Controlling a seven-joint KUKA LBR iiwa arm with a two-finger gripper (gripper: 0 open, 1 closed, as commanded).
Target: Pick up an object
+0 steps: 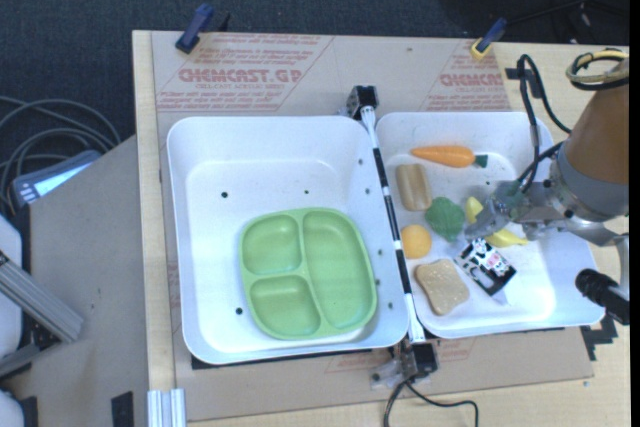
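Observation:
In the right bin [540, 310] lie an orange carrot [443, 155], a tan bread roll [412, 186], a green broccoli piece [445, 216], an orange ball [416, 241], a slice of toast [442, 285], a black-and-white object [487, 266] and yellow pieces [473, 209]. My gripper [503, 207] reaches in from the right, low over the middle of this bin. It sits just right of the broccoli and above the black-and-white object. A yellow item [508, 238] lies partly under the gripper. Nothing can be made out between its tips.
The left bin [200, 165] holds a green divided plate [308, 273]. A black divider rail [385, 205] runs between the bins. The arm's orange band [603, 130] and its cables [535, 105] hang over the right bin's far right side.

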